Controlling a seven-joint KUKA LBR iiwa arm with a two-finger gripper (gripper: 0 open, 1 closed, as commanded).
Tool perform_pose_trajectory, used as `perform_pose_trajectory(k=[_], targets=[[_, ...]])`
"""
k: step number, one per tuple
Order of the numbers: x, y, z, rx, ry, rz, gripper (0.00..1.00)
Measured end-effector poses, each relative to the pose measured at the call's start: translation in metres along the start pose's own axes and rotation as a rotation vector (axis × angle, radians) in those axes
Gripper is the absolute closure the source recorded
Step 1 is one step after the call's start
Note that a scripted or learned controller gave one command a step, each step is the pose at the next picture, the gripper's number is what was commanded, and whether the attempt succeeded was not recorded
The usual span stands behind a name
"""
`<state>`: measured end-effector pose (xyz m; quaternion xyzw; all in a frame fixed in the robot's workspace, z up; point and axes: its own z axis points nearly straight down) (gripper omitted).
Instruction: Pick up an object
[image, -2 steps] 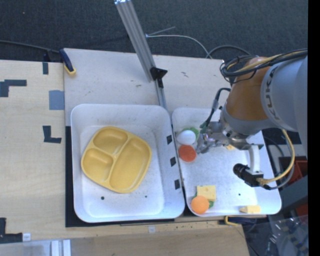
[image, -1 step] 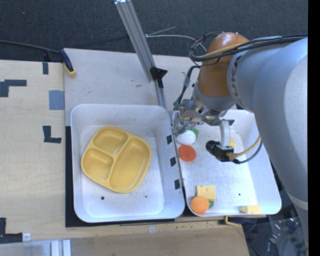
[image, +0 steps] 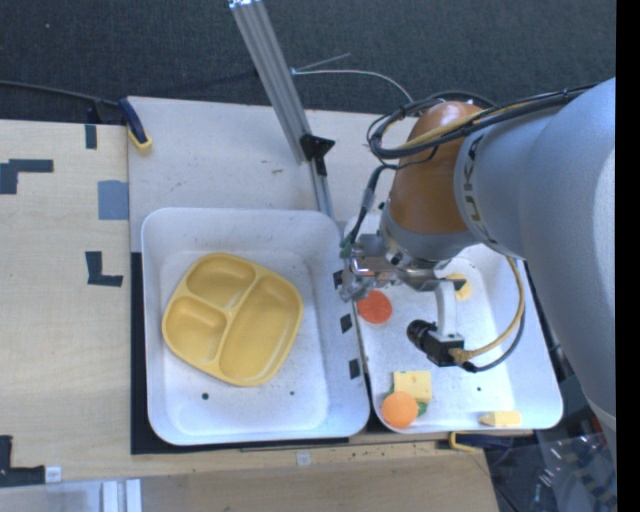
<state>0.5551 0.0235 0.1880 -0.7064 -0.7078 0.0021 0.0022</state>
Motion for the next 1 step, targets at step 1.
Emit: perform_pose_trajectory(k=[1], targets=[[0.0632, 0.0337, -0.0373, -0.005, 0.0, -0.001, 1.0]])
